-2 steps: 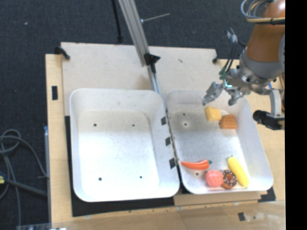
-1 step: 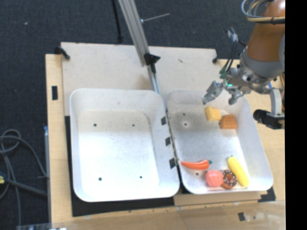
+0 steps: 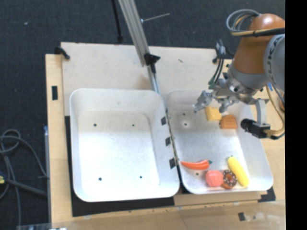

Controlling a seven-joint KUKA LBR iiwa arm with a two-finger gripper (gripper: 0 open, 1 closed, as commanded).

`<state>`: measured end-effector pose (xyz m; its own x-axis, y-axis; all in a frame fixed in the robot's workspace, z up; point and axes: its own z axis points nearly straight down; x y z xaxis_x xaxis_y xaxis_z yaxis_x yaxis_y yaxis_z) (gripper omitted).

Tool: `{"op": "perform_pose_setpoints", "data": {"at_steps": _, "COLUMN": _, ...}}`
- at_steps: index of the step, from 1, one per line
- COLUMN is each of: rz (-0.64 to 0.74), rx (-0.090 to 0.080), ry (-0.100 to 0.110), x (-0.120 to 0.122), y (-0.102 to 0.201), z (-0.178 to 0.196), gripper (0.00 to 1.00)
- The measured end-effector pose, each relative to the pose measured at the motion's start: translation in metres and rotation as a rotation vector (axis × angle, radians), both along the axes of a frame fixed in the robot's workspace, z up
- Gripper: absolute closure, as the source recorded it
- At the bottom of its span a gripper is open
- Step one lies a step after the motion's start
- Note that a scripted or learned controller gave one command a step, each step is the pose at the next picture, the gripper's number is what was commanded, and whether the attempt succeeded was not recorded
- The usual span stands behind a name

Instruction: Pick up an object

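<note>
Hovering over the far part of the right bin [image 3: 249,143], the gripper [image 3: 218,101] is hanging from the grey arm [image 3: 252,47] just above a yellow block [image 3: 213,113]; whether it is open or closed cannot be told from this slanted view, and nothing can be seen caught in it. Going from largest to smallest: the wooden bench [image 3: 105,61] is carrying two shallow white bins side by side, and the left bin [image 3: 96,104] is lying well apart from the action. The right bin is holding all the candidate objects in two groups. Near the gripper, the yellow block and an orange-brown block [image 3: 229,122] are sitting just beside each other. Along the near wall, a yellow corn-like piece [image 3: 238,171] is lying tilted, an orange-red carrot-like piece [image 3: 195,165] is lying to its left, a pink round toy [image 3: 214,178] is resting between them, and a small dark reddish thing [image 3: 229,179] is touching the pink one. Judging by position, the arm is working at the approach step, lining up on the yellow block rather than lifting anything. The next move is probably calling for a straight descent around that block alone, keeping clear of the orange-brown neighbour, then a firm close before rising.
</note>
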<state>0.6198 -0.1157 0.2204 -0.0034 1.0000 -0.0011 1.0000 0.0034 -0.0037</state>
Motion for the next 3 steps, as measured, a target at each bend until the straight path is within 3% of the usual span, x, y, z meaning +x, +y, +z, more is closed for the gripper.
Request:
{"op": "perform_pose_setpoints", "data": {"at_steps": 2, "rz": -0.007, "rx": 0.000, "ry": 0.001, "x": -0.010, "y": 0.001, "z": -0.122, "gripper": 0.00}}
{"op": "perform_pose_setpoints", "data": {"at_steps": 3, "rz": -0.016, "rx": 0.000, "ry": -0.008, "x": -0.008, "y": 0.000, "z": -0.107, "gripper": 1.00}}
